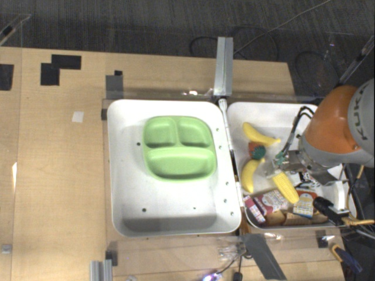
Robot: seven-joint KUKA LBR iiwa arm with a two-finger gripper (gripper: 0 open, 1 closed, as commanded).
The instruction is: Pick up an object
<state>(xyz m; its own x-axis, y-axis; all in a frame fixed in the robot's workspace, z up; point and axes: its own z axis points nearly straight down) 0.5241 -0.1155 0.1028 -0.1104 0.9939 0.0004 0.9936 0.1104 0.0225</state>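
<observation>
The right bin (234, 119) holds several toy foods. A yellow banana (261, 134) lies near its back. Below that banana are a small red and green piece (256, 151) and a second banana (250, 175). A yellow corn cob (285, 187) lies slantwise in the middle. My gripper (280, 161) is low in this bin, just above the cob's upper end and to the right of the red and green piece. Nothing shows between its tips, and the wrist hides what is under it.
The left bin (126, 215) carries a green divided plate (176, 147). Snack packets (266, 204) and a small blue and yellow box (303, 206) crowd the right bin's front edge. A metal post (224, 69) stands behind the wall shared by the bins.
</observation>
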